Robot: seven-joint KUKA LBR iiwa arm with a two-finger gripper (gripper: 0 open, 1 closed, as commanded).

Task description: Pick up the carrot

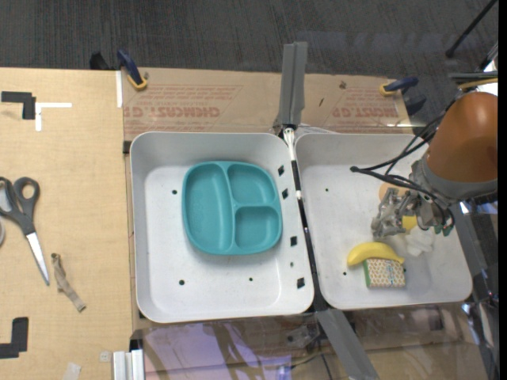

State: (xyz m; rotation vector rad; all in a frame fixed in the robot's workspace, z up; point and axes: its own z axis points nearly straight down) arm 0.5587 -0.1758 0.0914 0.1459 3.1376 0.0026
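Note:
In the right bin (341, 283) my gripper (388, 222) hangs low, right of the middle, under the orange wrist band (474, 137). A small pale orange piece (384, 190), which may be the carrot, peeks out just behind the gripper, mostly hidden by it and the cables. I cannot tell whether the gripper touches it. A small yellow object (409, 222) shows right beside the gripper body.
A banana (374, 252) and a patterned block (385, 273) lie just in front of the gripper. The left bin (158, 291) holds a teal divided plate (233, 207). Scissors (24, 212) lie on the cardboard at far left.

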